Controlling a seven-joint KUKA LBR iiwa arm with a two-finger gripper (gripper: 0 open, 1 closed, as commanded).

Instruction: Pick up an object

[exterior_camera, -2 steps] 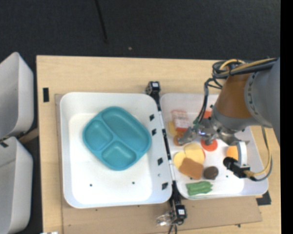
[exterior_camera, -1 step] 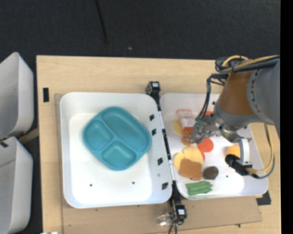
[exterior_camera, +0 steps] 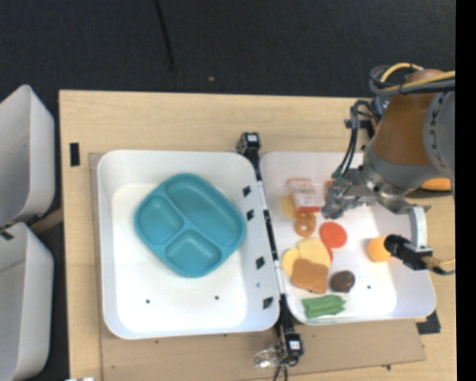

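Green beans (exterior_camera: 324, 306) lie at the right bin's (exterior_camera: 408, 296) front edge; behind them, the gripper (exterior_camera: 334, 205) (finger spacing unclear) hovers beside a red tomato (exterior_camera: 332, 235) and pretzel (exterior_camera: 305, 225).

No legible text, labels or numbers anywhere.

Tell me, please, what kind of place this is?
Probably a robot lab test bench: two white bins on a wooden bench, a grey arm over toy food, and a blue tray.
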